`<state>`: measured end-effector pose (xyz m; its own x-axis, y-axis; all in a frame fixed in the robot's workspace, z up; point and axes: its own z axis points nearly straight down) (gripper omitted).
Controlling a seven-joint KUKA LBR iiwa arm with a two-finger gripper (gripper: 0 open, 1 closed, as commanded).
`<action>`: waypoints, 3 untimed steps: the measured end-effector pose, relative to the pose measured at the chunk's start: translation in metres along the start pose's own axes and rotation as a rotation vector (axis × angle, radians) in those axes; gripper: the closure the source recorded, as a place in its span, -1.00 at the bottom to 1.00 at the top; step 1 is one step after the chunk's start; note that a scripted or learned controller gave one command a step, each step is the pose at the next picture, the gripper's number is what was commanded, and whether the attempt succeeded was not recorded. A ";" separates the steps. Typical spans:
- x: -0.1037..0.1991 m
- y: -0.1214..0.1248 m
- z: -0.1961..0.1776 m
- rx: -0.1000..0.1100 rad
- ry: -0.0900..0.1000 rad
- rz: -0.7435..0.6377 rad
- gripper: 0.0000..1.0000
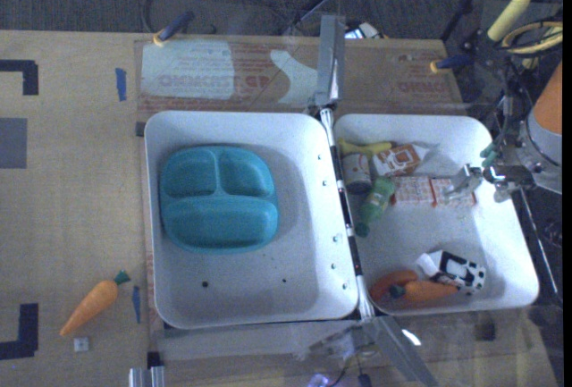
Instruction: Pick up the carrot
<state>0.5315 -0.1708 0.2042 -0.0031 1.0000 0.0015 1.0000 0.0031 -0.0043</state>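
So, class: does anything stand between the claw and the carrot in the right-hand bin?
Partly. A black-and-white toy lies close beside the carrot, on the straight line from the claw. Nothing covers the carrot from above.

Both bins [313,287] are white. The plate [217,197], upper left in the left bin, is teal. At lower left of the frame, on the tan desk [63,197], lies an orange carrot [89,306] with a green top. In the right bin: a second orange carrot [429,291] at the bottom, a black-and-white patterned toy [460,269], a green bottle [375,202], a yellow banana [365,147].
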 end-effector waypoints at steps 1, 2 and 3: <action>-0.031 0.049 0.050 -0.004 -0.003 -0.158 -1.00; 0.054 0.038 0.085 0.000 0.000 -0.357 -1.00; 0.118 -0.021 0.022 0.000 0.000 -0.476 -1.00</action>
<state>0.5096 -0.0532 0.1823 -0.4614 0.8872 0.0030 0.8872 0.4614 -0.0035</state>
